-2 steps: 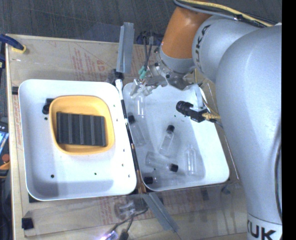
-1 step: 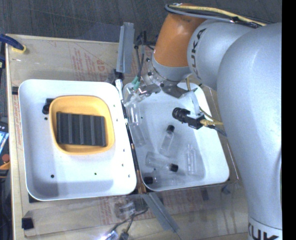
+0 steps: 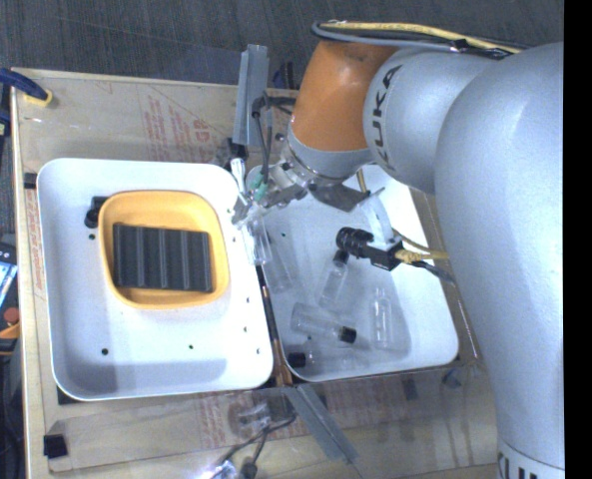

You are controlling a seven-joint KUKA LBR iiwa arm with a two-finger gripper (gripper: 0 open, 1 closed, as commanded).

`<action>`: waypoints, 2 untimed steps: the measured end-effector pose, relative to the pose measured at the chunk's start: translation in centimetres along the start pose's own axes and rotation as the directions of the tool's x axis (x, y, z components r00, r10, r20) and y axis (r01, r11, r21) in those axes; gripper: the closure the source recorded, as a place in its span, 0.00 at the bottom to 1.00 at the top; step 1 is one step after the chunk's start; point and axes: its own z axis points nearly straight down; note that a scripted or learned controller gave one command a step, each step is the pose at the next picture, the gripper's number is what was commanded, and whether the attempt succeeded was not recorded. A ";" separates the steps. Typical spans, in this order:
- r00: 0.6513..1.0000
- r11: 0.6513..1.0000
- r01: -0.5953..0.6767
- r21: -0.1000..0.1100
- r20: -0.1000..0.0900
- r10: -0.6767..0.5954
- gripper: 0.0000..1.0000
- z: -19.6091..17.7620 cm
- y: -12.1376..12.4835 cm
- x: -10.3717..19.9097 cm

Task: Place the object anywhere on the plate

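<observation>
A yellow plate (image 3: 162, 208) with a dark ridged centre lies in the left bin (image 3: 126, 367), toward its back. My gripper (image 3: 253, 206) hangs over the divide between the two bins, just right of the plate's right rim. Clear plastic stretches down from it to the right bin's left wall; I cannot tell whether this is a held object. Several clear plastic pieces lie on the floor of the right bin (image 3: 430, 352), among them one at the front (image 3: 315, 321) and one to its right (image 3: 380, 317).
The grey arm with its orange band (image 3: 340, 93) covers the back and right of the right bin. A black connector with a cable (image 3: 360, 242) juts over that bin. Small black bits (image 3: 347, 334) lie near the clear pieces. Clamps and a tablet sit off the bench's left edge.
</observation>
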 end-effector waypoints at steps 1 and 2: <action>0.983 0.983 0.183 -0.005 0.004 -0.183 1.00 -0.1 2.1 1.8; 0.925 0.925 0.380 0.000 0.001 -0.380 1.00 -1.3 -1.4 5.1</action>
